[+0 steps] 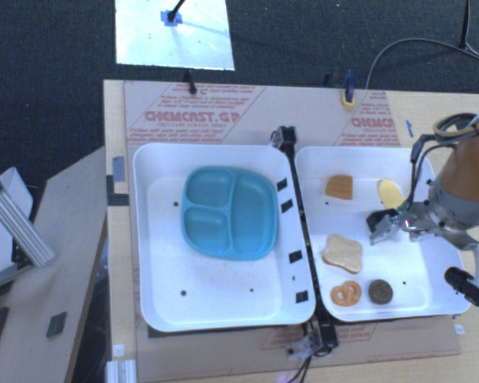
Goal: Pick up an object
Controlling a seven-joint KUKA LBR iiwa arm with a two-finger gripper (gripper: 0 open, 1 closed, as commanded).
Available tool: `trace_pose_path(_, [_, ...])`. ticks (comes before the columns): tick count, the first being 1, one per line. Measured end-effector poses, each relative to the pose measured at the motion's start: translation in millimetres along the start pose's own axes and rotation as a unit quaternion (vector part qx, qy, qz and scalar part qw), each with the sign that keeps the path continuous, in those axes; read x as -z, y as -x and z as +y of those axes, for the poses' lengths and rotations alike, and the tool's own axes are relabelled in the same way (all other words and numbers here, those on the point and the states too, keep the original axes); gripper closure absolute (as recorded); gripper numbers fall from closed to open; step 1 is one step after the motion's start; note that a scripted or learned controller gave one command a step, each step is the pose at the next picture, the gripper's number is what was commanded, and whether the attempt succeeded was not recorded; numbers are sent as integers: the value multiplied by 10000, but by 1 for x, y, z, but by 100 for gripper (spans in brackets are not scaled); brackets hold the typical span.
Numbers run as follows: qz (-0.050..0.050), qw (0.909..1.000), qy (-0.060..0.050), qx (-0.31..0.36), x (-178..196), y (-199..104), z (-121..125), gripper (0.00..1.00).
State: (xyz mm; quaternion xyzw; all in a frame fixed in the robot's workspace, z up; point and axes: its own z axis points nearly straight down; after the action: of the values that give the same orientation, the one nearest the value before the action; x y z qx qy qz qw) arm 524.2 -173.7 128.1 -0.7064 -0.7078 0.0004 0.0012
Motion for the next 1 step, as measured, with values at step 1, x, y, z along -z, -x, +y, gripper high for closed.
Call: trace_pose_path(1, [-9, 10000, 23, -10, -44, 0, 1, 0])
